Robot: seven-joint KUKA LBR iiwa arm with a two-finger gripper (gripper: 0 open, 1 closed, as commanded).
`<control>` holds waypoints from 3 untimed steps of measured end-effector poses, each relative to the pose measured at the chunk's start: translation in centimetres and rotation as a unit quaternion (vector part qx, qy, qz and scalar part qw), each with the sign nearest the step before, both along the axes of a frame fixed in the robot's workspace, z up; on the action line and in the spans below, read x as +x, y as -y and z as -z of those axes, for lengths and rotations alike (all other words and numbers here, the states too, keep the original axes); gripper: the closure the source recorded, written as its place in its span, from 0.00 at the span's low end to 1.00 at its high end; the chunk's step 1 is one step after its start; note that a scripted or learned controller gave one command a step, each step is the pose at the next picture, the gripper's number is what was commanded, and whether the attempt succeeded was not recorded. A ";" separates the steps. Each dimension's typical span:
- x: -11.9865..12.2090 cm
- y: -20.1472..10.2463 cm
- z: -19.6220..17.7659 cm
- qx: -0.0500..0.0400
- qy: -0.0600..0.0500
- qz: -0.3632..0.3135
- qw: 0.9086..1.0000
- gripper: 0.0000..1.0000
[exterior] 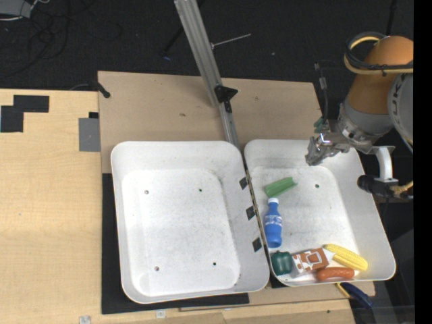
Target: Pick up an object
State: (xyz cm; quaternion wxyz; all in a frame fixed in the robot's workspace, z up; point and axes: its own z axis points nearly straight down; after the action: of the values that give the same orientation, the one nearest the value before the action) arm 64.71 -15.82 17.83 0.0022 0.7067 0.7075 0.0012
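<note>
- Hovering at the far edge of the right bin (378,248), the gripper (317,155) carries nothing that can be seen; its tip is too small and dark to tell how it is set.
- Judging by that, the step in hand is the approach: no object has been chosen by contact, and nothing is lifted.
- Nearest to the gripper is the green block (279,186), lying tilted on the bin floor below and to the camera's left of the tip, apart from everything else.
- Further toward the camera from the gripper lies the blue bottle (273,224), flat, close beside the wall between the two bins.
- Well apart from the gripper, in the near corner, sits a cluster: a dark green piece (281,262), an orange-and-white packet (310,259), a yellow corn cob (345,256) and a red-orange sausage (333,273), packed against one another.
- The next move probably calls for travelling over one target, lining up across its narrow side and descending; the green block looks the easiest, being isolated.
- The left bin (128,155) lies far off to the gripper's side and plays no part yet.
</note>
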 end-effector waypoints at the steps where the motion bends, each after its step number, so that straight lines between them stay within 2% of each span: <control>1: -0.1 0.5 -4.4 0.000 -0.001 0.001 1.000 1.00; 2: 0.9 1.0 -9.8 0.000 0.000 -0.001 1.000 1.00; 3: 2.1 -4.0 -8.9 0.001 -0.003 -0.002 1.000 1.00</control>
State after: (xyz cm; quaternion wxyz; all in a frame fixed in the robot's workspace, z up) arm 66.81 -11.83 26.74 -0.0009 0.7055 0.7087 0.0000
